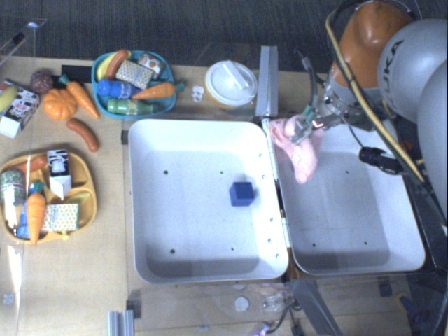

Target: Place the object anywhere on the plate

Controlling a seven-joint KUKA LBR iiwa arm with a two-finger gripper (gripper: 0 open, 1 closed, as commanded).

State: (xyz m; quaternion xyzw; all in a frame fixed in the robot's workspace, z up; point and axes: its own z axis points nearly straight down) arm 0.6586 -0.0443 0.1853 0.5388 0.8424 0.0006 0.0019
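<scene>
Two white bins are seen side by side on the tabletop (pixel 105 285). A small blue cube (pixel 242 193) is found near the middle of the left bin (pixel 161 257). A soft pink cloth (pixel 298 152) is held up by the gripper (pixel 305 128) at the top left corner of the right bin (pixel 364 250), and the fingers are closed on it. No writing can be read on the little boxes at the left.

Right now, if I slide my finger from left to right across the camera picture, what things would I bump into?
Yellow tray of toy food → toy carrot → blue bowl of toys → blue block in the left bin → pink cloth → end effector → grey arm.
</scene>
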